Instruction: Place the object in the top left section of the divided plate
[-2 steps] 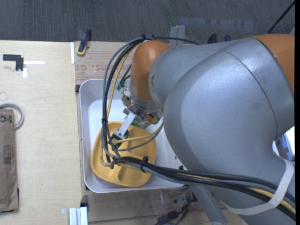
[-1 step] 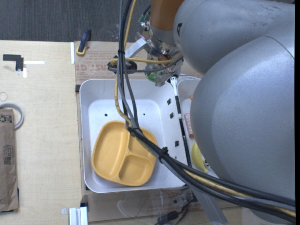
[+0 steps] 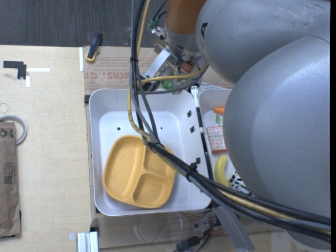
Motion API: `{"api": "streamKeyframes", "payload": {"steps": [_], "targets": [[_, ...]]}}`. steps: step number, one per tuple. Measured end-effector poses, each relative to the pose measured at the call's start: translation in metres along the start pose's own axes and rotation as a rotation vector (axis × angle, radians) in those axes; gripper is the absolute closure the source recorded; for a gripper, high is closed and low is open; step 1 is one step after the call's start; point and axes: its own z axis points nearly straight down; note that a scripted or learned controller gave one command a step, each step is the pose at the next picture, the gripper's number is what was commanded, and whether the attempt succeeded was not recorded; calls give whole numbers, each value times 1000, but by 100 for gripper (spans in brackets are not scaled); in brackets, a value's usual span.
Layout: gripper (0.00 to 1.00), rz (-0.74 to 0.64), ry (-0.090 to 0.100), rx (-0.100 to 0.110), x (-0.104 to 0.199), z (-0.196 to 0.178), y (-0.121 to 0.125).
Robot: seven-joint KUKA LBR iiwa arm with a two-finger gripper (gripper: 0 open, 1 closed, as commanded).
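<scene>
1. A yellow divided plate (image 3: 139, 171) is seen lying flat in the left bin (image 3: 105, 109), toward its near left corner, its long axis running slantwise from upper left to lower right.
2. The plate is shown as a smooth, matte, rounded piece of plastic, split by raised ridges into one large section on the left and two smaller sections on the right.
3. The plate's lower edge is set just beside the bin's near wall; bare white floor is left open behind it and to its right.
4. The gripper (image 3: 170, 70) is held above the far rim of the left bin, under the orange band of the arm (image 3: 273, 88); whether it is wide, narrow or holding anything cannot be told, as cables and metal parts crowd it.
5. Black and yellow cables (image 3: 157, 146) are draped from the wrist across the bin and over the plate's upper right edge.
6. In the right bin (image 3: 207, 96), largely covered by the grey arm, a banana (image 3: 221, 170), a small red-and-white packet (image 3: 216, 138) and an orange item (image 3: 219, 110) are glimpsed.
7. Which object is meant for the plate cannot be told.
8. A brown paper bag (image 3: 9, 177) is laid on the pale bench at far left.
</scene>
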Motion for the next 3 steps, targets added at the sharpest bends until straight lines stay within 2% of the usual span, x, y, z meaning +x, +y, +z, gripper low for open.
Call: {"api": "streamKeyframes", "payload": {"steps": [1,2,3], "targets": [[100,59,1,0,-1,-50,15],[100,35,-1,1,25,-8,-11],[100,125,4,1,29,193,-48]]}}
